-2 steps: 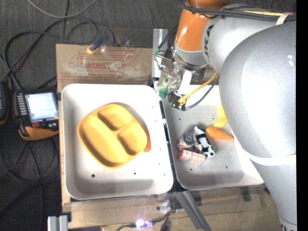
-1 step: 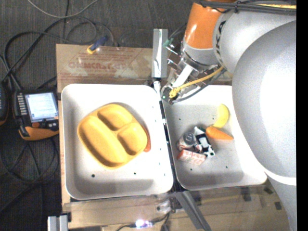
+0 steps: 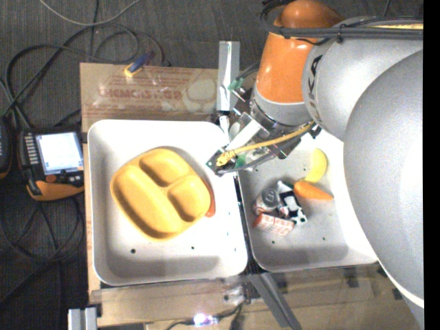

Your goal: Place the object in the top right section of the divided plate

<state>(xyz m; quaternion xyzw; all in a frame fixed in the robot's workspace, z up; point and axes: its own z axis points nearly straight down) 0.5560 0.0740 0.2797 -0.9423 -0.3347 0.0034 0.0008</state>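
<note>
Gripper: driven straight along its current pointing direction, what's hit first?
Probably the yellow divided plate, near its right sections. The gripper points left from above the right wall of the left bin. Its height is unclear, so it may meet the bin floor first.

1. Your arm [image 3: 375, 129] reaches in from the right of the camera view, and its broad grey link bulks large down that side.
2. The orange band [image 3: 302, 47] sits above the wrist, near the top of the view and right of centre, with its rounded end toward the upper edge.
3. Just below the band, the grey wrist [image 3: 275, 112] slants down and to the left.
4. The gripper [image 3: 230, 158] juts out from under the wrist toward the lower left, and its tip lies near the middle of the view.
5. You look down on the gripper from above, and the wrist covers most of it, so its state is unreadable.
</note>
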